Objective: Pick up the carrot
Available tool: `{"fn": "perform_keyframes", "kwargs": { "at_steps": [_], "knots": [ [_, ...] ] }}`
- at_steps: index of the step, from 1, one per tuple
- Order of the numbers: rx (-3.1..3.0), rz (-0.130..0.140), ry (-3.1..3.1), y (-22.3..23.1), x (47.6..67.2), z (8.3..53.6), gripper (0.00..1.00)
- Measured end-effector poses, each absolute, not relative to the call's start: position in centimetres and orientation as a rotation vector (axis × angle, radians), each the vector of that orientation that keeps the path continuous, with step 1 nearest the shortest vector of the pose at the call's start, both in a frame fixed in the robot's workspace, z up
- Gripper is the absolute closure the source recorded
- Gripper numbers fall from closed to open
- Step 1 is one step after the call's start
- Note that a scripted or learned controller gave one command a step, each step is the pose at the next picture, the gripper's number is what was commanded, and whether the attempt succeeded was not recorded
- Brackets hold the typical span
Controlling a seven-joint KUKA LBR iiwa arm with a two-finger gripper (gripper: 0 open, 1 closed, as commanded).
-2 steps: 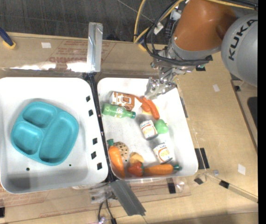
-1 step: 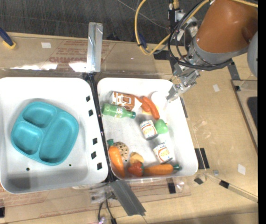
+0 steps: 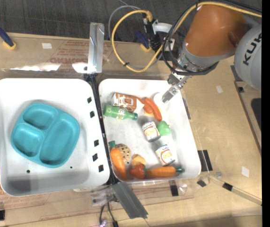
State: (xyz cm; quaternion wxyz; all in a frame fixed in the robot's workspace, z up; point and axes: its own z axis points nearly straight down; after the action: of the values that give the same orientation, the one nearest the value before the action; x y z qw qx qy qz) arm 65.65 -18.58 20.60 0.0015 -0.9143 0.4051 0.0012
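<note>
- While the gripper (image 3: 170,92) hovers at the right bin's (image 3: 191,143) far wall, I cannot tell how it is set.
- Along that bin's near wall lies the carrot (image 3: 161,172), touching a red fruit (image 3: 138,172); a second orange vegetable (image 3: 152,107) lies just beside the gripper, inviting a wrong pick.
- Against that wall, a finger would likely strike it; the bin's middle offers more room.
</note>
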Motion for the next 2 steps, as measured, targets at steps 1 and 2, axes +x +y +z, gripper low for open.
{"fn": "perform_keyframes", "kwargs": {
  "at_steps": [1,2],
  "knots": [
    [-3.000,0.010,0.924,-13.5,65.6,19.9,1.00],
    [-3.083,-0.006,0.586,-18.7,65.8,21.8,1.00]
  ]
}}
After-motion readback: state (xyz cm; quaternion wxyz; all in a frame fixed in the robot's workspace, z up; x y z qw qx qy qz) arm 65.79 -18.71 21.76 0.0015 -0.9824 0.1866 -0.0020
